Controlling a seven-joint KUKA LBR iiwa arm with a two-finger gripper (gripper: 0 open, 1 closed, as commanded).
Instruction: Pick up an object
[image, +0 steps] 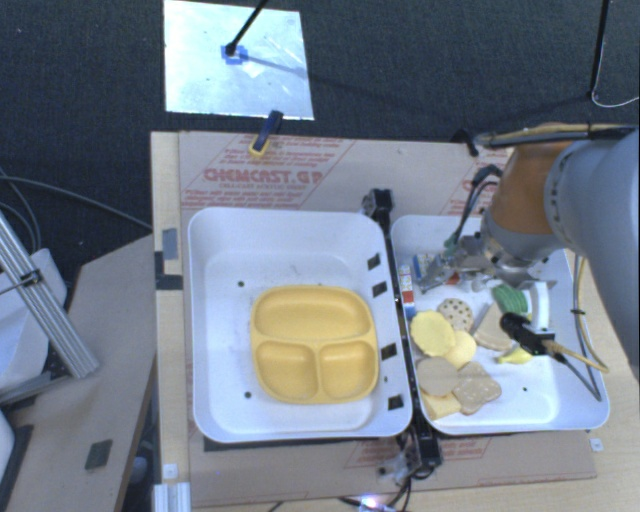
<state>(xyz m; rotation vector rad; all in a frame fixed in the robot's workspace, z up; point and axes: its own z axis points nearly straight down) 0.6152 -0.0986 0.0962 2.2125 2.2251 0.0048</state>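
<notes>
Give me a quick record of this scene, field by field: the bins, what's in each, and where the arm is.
left bin: holds a yellow divided tray
right bin: holds a heap of toy food, among it a yellow round piece, a cookie, a toast slice and a green piece
arm: reaches in from the right, over the right bin's far end
gripper: low above the far left part of the right bin, grip unclear

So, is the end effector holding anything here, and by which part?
It cannot be told. The end effector sits low in the right bin, above the toy food pile, with no item visibly in it.
</notes>
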